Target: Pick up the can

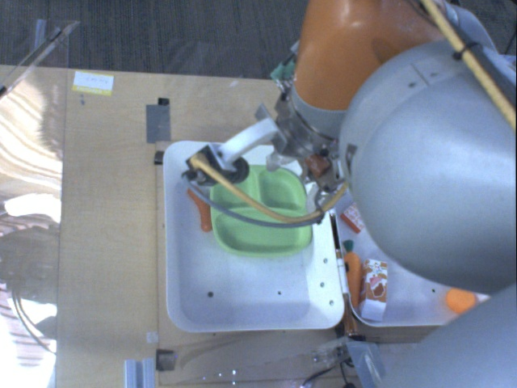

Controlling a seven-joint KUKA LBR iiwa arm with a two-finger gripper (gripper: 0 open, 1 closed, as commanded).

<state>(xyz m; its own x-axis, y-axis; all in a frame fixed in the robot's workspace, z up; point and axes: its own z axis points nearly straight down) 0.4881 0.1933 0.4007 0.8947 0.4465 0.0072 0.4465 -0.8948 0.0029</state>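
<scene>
Hovering at the tray point(258, 226), unable to tell if my hand point(307, 166) is spread, I risk pinching its rim, not the can.

floor point(161, 14): dark grey carpet along the top | bench point(105, 241): light wood, smooth and flat | yellow label point(93, 82): stuck near the bench's far left corner | clear sheet point(28, 184): at the left, bright white shine on it

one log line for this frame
gripper: over green plate | plate: in left bin | right bin: carton, orange ball
</scene>
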